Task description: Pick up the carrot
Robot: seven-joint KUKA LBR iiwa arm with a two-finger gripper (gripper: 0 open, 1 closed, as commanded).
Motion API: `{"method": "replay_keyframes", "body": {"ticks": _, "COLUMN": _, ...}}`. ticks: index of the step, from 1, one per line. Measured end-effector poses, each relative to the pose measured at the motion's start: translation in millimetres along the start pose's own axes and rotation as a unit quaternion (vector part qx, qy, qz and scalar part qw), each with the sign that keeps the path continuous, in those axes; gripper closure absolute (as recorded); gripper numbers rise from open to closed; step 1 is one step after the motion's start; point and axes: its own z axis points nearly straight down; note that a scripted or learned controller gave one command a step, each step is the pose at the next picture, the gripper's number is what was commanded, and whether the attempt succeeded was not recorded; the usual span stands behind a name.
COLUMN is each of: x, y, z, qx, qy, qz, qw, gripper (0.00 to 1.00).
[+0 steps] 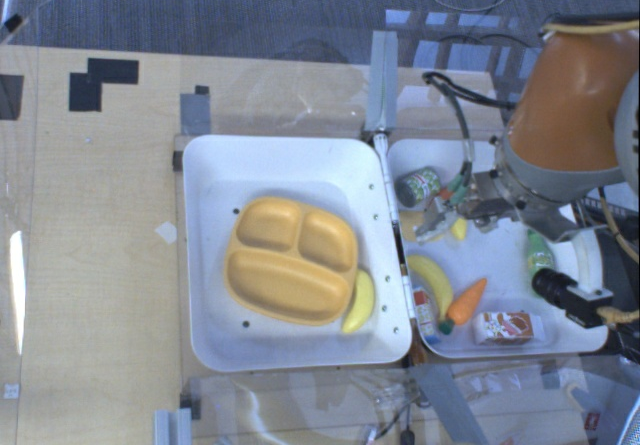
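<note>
Locate the small orange carrot with green top [466, 302] lying in the right white bin [500, 346], near edge, between a yellow banana [432, 278] and a small carton [504, 328]. The jaws [440, 223] hover farther back, above the bin; you cannot tell whether they stand open or closed.

Orange carrot [467, 301] slantwise in right bin [570, 341]
</note>
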Motion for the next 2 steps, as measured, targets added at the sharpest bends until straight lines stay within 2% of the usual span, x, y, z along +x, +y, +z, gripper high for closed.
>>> {"method": "replay_keyframes", "body": {"ticks": 1, "x": -46, "y": -9, "z": 119, "qx": 0.001, "qy": 0.001, "qz": -0.012, "qw": 0.9999, "gripper": 0.0}}
{"method": "replay_keyframes", "body": {"ticks": 2, "x": -109, "y": -16, "z": 213, "qx": -0.004, "qy": 0.0, "qz": -0.087, "qw": 0.9962, "gripper": 0.0}}
